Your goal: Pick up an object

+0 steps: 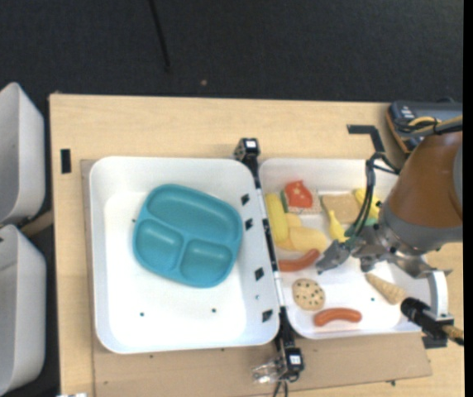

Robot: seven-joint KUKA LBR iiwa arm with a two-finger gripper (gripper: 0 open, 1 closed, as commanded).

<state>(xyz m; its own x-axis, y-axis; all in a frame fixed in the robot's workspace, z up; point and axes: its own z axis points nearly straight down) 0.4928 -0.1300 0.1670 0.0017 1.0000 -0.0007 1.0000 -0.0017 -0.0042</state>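
counter: plain wood top with two white bins sitting side by side on it.
left bin: just has a teal divided plate lying flat in it, so nothing graspable over there really.
right bin: this is where all the toy food is, so the pick should come from here.
arm: reaches in from the right and hangs over the right half of that bin, hiding some of the food.
hand: low over the middle of the bin, tip just beside the yellow pieces and the upper sausage. Honestly can't tell if it's spread or pinched, too dark and blurry.
best targets: the cookie and the lower sausage lie apart from the clutter, I'd go for those.
tip: come straight down, centered, and avoid the crowded pile by the tomato.
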